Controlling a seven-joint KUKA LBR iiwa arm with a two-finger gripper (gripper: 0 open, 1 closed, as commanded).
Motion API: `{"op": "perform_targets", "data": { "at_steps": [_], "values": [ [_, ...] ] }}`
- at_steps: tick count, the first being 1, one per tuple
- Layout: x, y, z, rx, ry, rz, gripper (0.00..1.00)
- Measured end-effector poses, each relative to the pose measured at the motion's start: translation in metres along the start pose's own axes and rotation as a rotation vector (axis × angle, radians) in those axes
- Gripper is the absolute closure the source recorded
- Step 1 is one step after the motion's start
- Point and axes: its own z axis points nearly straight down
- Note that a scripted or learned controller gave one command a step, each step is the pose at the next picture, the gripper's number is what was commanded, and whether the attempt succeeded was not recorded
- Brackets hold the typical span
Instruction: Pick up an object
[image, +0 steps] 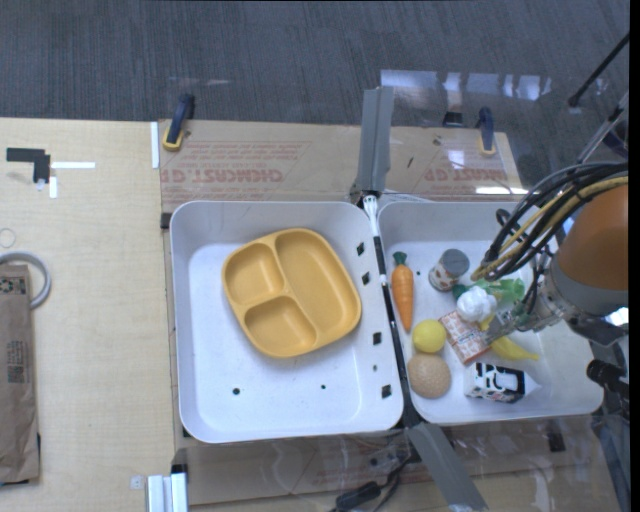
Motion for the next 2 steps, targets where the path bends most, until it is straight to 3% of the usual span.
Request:
{"op": "perform_targets", "data": {
  "at_steps": [1, 2],
  "values": [
    [0.041, 0.075, 0.008, -0.006, -0.005, 0.175, 1.00],
    [0.073, 0.098, -0.086, 0.007, 0.003, -0.078, 1.00]
  ]
}}
